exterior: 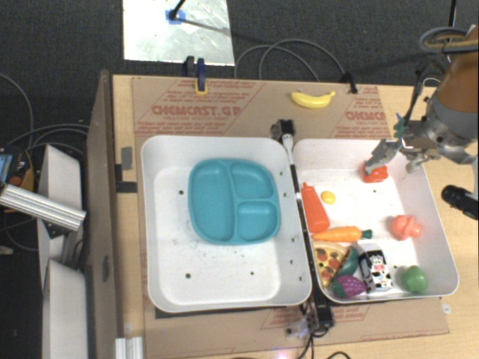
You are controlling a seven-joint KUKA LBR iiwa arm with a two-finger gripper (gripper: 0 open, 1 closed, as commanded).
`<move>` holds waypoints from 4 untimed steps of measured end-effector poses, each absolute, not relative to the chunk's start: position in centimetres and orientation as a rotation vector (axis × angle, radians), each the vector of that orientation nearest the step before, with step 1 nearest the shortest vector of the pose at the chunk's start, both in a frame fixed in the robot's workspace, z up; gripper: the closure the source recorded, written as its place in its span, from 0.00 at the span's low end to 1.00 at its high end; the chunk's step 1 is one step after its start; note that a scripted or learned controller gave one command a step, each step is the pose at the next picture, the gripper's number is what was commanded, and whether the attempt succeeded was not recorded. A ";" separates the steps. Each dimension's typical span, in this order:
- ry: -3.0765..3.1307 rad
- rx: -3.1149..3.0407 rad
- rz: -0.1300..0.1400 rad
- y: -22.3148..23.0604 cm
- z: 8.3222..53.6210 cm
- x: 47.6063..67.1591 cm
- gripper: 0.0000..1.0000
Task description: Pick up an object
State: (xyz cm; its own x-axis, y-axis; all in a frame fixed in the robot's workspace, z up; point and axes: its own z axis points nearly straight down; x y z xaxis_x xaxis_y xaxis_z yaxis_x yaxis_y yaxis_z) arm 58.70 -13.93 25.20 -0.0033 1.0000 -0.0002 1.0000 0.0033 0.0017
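the gripper [394, 149] hangs over the right bin [434, 200] at about two o'clock of that bin, its fingers spread apart and grasping nothing. an orange-red toy [375, 173] lies on the bin floor just beside the nearer fingertip, toward seven o'clock of it. a pink toy [405, 226] rests toward four o'clock, a carrot [338, 234] toward seven. the left bin [161, 223] bears a teal divided plate [233, 201].

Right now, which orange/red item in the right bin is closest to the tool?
The small red-orange piece at the bin's far edge, right under the tool. The orange bottle and carrot lie farther toward the divider.
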 end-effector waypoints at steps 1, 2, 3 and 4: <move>2.220 2.222 -0.002 -17.2 21.5 57.1 0.00; 2.224 2.226 -0.005 -19.3 10.4 54.8 0.00; 2.224 2.209 0.006 -18.5 8.5 61.2 0.00; 2.217 2.222 0.001 -20.9 14.0 56.1 0.00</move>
State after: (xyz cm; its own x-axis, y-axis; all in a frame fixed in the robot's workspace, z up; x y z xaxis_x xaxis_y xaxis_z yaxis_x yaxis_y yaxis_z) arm 56.12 -20.86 13.98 0.0021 1.0000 -0.0018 1.0000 -0.0021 0.0024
